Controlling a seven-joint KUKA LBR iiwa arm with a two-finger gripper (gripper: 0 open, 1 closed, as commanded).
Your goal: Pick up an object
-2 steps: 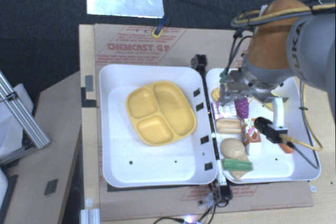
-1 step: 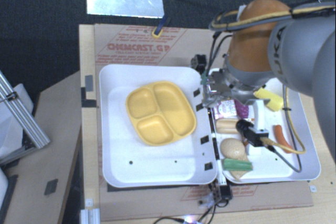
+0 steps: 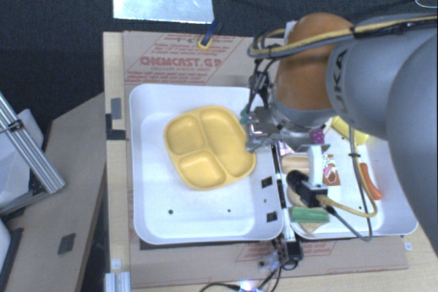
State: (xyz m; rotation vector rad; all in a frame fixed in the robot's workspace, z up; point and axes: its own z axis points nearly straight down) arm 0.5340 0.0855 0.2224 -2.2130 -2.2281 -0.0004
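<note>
A yellow divided plate with three compartments lies tilted in the left white bin. My gripper hangs at the plate's right rim, close to the wall between the two bins. The grey arm and its orange band hide most of what lies under the wrist. Whether the gripper touches the plate's rim is unclear.
The right bin holds a green object at the front, an orange stick-like thing, a white and red packet, a small purple piece and a yellow item. The left bin's floor in front of the plate is bare.
</note>
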